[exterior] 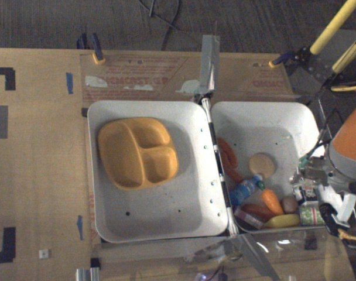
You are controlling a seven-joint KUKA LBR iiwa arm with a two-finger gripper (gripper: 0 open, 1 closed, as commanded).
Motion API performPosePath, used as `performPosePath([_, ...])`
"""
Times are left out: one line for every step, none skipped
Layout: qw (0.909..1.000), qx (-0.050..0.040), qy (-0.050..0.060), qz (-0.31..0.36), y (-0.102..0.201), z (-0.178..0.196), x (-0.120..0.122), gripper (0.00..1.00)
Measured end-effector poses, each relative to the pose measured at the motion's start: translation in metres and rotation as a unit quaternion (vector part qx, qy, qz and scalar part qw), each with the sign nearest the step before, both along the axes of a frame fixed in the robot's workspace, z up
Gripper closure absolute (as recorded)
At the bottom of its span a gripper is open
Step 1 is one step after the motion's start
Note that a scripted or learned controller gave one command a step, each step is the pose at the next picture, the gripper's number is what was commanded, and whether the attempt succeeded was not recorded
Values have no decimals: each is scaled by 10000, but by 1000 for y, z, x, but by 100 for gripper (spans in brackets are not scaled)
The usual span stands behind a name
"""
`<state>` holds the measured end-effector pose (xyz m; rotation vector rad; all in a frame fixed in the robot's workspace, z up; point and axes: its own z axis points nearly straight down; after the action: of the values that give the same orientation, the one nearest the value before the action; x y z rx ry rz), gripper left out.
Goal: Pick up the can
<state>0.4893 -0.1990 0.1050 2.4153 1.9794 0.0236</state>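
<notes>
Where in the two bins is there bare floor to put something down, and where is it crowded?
Left bin: free floor in front of and to the right of the yellow divided plate. Right bin: its far half, beyond the tan disc, is bare. Its near edge is crowded: bottle, carrot, banana, can, with the pincer there.

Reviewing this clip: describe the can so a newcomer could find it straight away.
Start at the right-hand white bin and go to its near right corner, under the arm's end effector. The can lies there on its side, just right of the yellow banana. Its green and white label sets it apart from the toy foods nearby.
</notes>
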Motion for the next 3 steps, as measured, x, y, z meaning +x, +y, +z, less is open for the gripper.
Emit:
performPosePath([9935, 38, 118, -1131, 78, 97, 30, 100])
performPosePath([9342, 61, 110, -3564, 7, 120, 51, 100])
performPosePath([9715, 47, 113, -2366, -15, 113, 65, 100])
